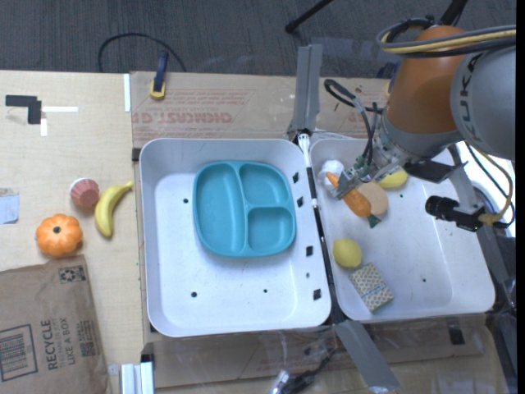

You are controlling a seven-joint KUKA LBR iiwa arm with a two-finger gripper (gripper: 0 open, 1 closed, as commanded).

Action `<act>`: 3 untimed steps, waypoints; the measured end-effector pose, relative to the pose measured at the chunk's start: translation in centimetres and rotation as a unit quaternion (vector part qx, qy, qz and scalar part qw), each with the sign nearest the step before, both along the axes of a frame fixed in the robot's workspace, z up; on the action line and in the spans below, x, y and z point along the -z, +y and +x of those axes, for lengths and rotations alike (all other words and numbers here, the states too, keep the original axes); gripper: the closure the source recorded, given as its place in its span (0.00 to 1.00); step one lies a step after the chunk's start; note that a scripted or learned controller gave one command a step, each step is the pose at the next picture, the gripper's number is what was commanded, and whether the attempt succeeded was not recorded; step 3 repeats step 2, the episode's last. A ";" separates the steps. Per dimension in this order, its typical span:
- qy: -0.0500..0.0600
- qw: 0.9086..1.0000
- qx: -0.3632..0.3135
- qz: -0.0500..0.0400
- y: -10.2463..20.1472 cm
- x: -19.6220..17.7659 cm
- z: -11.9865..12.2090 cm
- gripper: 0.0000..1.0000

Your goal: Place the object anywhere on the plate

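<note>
Arm comes in from upper right of frame, gripper (pixel 361 171) low over the right bin (pixel 426 294), upper-left part of it. Jaws sit in a cluster of small items: carrot-like orange piece (pixel 356 203), tan round thing (pixel 375 197), small white item (pixel 331 169), yellow bit (pixel 394 180) just to the right. Can't tell if jaws are released or clenched, tips lost among wrist cables & clutter. Nothing clearly seen between them.

Blue plate (pixel 244 208) w/ three compartments lies centre of left bin (pixel 164 245), nothing on it. Lemon (pixel 348 254) & patterned sponge (pixel 371 286) lower in right bin, apart from gripper.

Off to the left on the bench (pixel 49 162): pumpkin (pixel 59 235), banana (pixel 110 208), pinkish cupcake-like thing (pixel 84 193). Not in play.

Step in hand, my guess: pick stage, prob. going for the carrot or its neighbour. Transfer not begun.

Next move needs: firm hold on one item only, lift clear of the wall between bins, carry left across frame, lower over plate, let go
</note>
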State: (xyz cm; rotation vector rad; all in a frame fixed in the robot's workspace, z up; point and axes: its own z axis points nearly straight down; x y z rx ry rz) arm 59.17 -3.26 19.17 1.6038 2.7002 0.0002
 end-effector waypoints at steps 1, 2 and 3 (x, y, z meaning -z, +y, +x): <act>0.001 0.998 -0.057 -0.001 8.2 0.1 1.7 1.00; 0.001 0.998 -0.057 -0.001 8.2 0.1 1.7 0.00; 0.001 0.998 -0.057 -0.001 8.2 0.1 1.7 0.00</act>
